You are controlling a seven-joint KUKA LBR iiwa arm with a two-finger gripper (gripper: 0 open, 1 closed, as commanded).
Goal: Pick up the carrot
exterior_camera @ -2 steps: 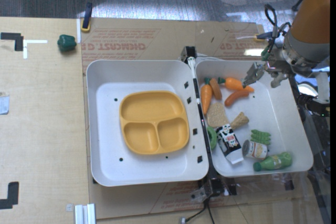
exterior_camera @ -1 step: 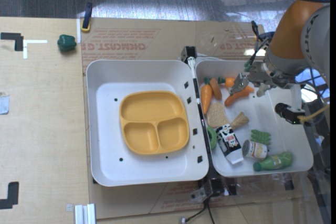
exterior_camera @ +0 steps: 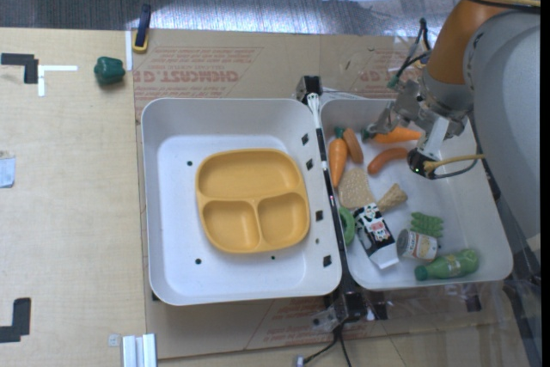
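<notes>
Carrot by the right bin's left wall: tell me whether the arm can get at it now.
Probably yes. The carrot lies uncovered on top, apart from the hand at the bin's far end; only the bin wall beside it could crowd the approach.

The arm point(exterior_camera: 507, 73) is cut off by the frame at three o'clock. Its wrist hides the pincer point(exterior_camera: 404, 129), so the grip is unreadable. The can point(exterior_camera: 418, 245) label is too small to read.

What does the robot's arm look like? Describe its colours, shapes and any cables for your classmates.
The arm is bulky and rounded, with smooth light grey casings and an orange band above the wrist. Thin dark cables run along the wrist, and a pale one loops out by the gripper, which is a compact block of grey and black metal parts.
</notes>
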